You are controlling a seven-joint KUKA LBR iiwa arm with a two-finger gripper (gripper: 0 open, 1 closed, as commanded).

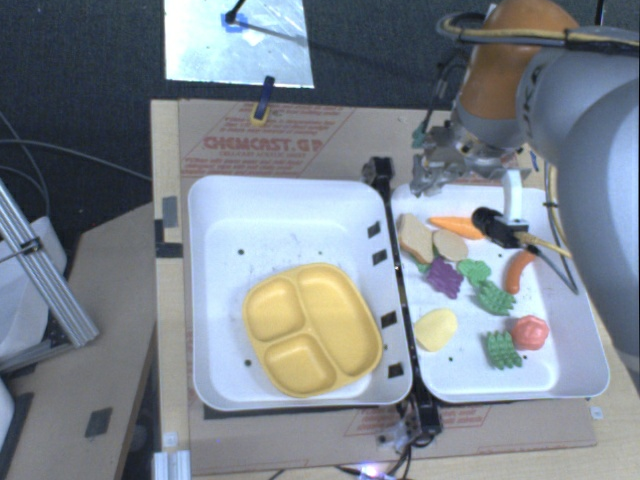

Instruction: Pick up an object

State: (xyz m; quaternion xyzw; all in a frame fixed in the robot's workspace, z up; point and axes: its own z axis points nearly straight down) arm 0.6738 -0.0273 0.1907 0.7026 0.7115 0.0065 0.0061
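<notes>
1. Sitting in the left white bin (210,218), at the frame's lower centre, is a yellow three-compartment plastic tray (312,328).
2. Toy foods crowd the right white bin (590,373): a tan bread slice (415,236), purple grapes (445,278), a pale yellow lemon-like piece (436,329), an orange carrot (457,225) and a red tomato-like piece (530,331).
3. Above that bin's upper edge hangs the pincer (432,176); whether it is open or closed I cannot tell.
4. Risk, as I judge it: pieces lying so close could make a descent pinch two at once or nudge one aside.

Dark carpet (80,58) surrounds the cardboard-topped bench (290,133), with a shiny foil sheet (238,28) beyond it.
</notes>
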